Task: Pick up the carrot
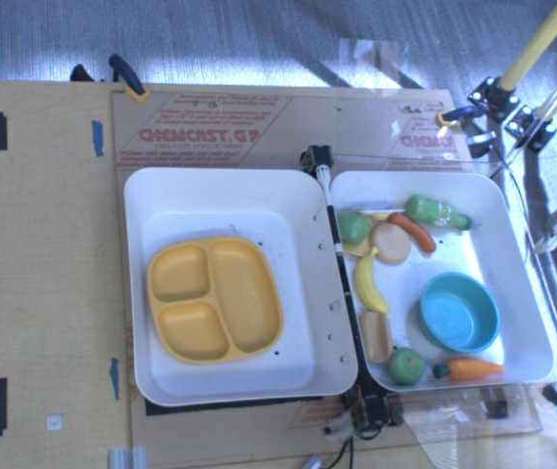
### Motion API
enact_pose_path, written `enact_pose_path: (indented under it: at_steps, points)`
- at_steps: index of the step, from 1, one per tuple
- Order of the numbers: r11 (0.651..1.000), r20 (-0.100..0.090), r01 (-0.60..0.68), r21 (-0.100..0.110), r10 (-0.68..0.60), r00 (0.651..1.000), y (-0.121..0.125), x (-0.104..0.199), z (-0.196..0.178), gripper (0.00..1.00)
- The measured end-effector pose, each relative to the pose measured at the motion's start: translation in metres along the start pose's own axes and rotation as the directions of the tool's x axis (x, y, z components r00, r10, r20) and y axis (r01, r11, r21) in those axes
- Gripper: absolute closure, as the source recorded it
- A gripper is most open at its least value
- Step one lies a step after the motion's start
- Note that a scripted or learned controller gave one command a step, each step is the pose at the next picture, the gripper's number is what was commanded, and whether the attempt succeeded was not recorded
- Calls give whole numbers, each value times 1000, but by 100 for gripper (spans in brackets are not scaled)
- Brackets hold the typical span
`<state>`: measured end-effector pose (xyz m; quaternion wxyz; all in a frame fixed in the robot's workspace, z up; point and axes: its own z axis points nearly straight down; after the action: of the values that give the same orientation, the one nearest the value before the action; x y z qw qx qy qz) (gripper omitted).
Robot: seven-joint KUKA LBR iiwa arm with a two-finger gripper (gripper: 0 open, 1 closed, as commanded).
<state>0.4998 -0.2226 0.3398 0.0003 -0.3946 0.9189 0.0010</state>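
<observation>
We have not yet begun the reach: the carrot [470, 368] lies at the right bin's [523, 262] near edge, just beside the blue bowl [459, 311]. Next we must descend there; the gripper's state we cannot tell.

Arm pose: can't tell from this frame, so no read on joints or wrist angle. Same for the hand, state and position both unreadable here.
</observation>
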Motion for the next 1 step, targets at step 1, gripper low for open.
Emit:
enact_pose_path:
  at_steps: [1]
  points:
    - [1000,8,-4,12,3,1000,-2,-2,-14,100]
